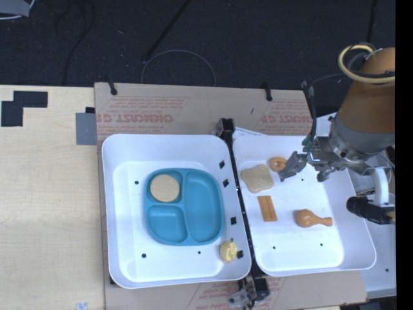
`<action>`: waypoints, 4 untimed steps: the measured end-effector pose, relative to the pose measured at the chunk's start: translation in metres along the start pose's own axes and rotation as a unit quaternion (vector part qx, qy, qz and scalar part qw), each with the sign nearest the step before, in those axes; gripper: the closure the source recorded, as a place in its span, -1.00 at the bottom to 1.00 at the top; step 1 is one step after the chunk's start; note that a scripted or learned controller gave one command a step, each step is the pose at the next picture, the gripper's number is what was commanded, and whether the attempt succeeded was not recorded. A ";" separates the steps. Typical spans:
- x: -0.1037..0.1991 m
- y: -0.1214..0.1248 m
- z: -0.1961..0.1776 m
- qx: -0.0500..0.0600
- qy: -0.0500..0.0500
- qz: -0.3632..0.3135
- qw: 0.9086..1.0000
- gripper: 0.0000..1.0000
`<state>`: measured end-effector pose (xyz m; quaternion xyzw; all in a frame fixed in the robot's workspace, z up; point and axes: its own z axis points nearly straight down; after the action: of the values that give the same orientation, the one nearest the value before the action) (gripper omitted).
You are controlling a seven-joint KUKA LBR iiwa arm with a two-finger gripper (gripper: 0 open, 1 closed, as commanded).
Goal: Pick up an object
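2 white bins [122, 173] on a cardboard-topped bench [161, 112] — tool [302, 163] state unclear.

Worktop [45, 199]: pale wood surface; printed cardboard sheet [193, 112] lies flat on it; two shallow white bins, left bin [122, 166] and right bin [352, 250], rest side by side on the cardboard.

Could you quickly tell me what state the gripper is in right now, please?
Gripper: cannot be told whether open or shut; it hovers over the right bin beside the small pretzel, with nothing visibly held.
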<state>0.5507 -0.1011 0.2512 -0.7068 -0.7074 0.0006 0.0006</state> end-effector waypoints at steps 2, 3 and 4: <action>-0.007 0.013 0.101 0.003 0.001 0.001 1.000 -1.00; 0.002 0.004 0.157 0.004 0.001 0.001 1.000 -1.00; 0.000 0.005 0.144 0.002 0.001 0.004 1.000 1.00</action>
<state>0.5559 -0.1011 0.1076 -0.7098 -0.7044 0.0017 0.0030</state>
